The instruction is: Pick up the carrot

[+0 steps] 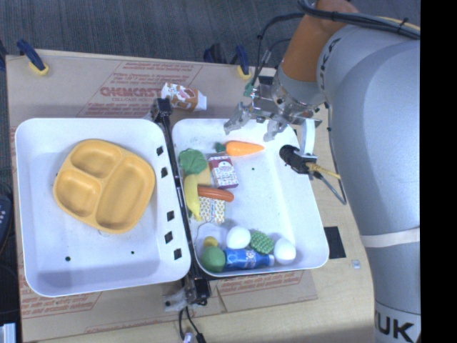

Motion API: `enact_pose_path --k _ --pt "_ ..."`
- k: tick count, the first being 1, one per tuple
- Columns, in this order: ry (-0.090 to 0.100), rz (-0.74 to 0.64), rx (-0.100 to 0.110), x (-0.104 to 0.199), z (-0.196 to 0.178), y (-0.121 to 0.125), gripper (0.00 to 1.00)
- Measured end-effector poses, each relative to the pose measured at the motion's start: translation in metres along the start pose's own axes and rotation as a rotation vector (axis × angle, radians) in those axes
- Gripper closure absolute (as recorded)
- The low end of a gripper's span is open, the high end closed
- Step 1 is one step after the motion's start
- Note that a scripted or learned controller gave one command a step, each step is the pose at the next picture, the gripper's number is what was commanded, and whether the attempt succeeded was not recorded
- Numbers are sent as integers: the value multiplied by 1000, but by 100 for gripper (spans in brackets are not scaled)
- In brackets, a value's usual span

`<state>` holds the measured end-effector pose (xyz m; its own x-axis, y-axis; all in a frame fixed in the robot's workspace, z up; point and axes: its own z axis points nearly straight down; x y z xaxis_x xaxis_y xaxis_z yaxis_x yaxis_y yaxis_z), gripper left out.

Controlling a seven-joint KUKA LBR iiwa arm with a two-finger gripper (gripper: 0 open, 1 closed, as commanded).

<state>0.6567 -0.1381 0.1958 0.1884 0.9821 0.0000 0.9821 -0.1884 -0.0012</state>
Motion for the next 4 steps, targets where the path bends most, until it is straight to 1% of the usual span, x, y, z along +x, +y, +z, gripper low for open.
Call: enact_pose_path --k 1,2,3,4 --pt "0 84 4 -48 105 3 0" --pt "0 78 6 -47 94 3 100" --pt "-1 -24 -4 -45 -80 9 100" --pt "0 -42 7 -62 50 10 100"
